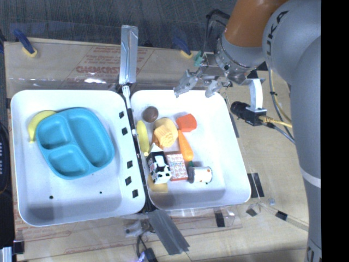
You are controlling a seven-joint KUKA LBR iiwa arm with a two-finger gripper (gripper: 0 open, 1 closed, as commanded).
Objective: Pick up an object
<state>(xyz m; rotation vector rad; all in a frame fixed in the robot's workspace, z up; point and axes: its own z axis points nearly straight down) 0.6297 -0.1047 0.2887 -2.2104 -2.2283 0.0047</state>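
Camera view looks down on two white bins set side by side on the bench. Largest is the grey arm [294, 53] with its orange band, reaching in from the right; its gripper [197, 86] hangs over the far rim of the right bin [232, 162], its two fingers spread apart with nothing between them.

One item dominates the left bin [22, 201]: a blue divided tray [76, 141] with three compartments, lying tilted. One yellow banana-like piece [38, 120] peeks out from under its far left edge, touching it.

All the other small things sit in the right bin, clustered toward its left wall. Counted, there are about eight:
- one tan rounded lump [165, 133]
- one red-orange block [187, 122] just beside it
- one orange carrot-shaped piece [186, 146]
- one long yellow piece [143, 137] along the left wall
- one black-and-white cow-patterned item [158, 168]
- one small reddish printed box [176, 167], touching the cow-patterned item
- one small white object [200, 175] near the box
- one brown ball [150, 113], smallest, nearest the gripper yet apart from it

A further yellow bit shows under the cow-patterned item; what it is cannot be told.
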